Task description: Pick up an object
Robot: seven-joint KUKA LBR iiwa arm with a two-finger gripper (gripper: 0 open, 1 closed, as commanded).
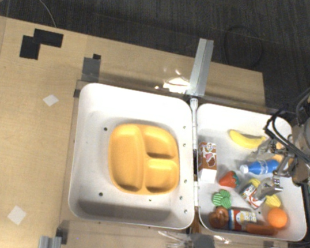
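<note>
The camera view looks down at a slant on a wooden bench with two shallow white bins side by side. The left bin (88,139) holds a yellow divided tray (143,158) lying flat at its middle. The right bin (214,115) is crowded with small toy items: a banana (244,139) near the back, a blue bottle (260,166) lying on its side, a red strawberry-like piece (228,179), a green piece (222,198), a brown and white packet (209,156) by the dividing wall, a dark bottle with a red label (240,220) along the front edge, and an orange (276,217) in the front right corner. The grey arm reaches in from the right, and its gripper (272,177) sits low among the items, just beside the blue bottle; how far the claw is spread, and whether it grasps anything, cannot be told in the clutter. By this evidence, no object is lifted yet; the grasp and lift appear yet to come.
</note>
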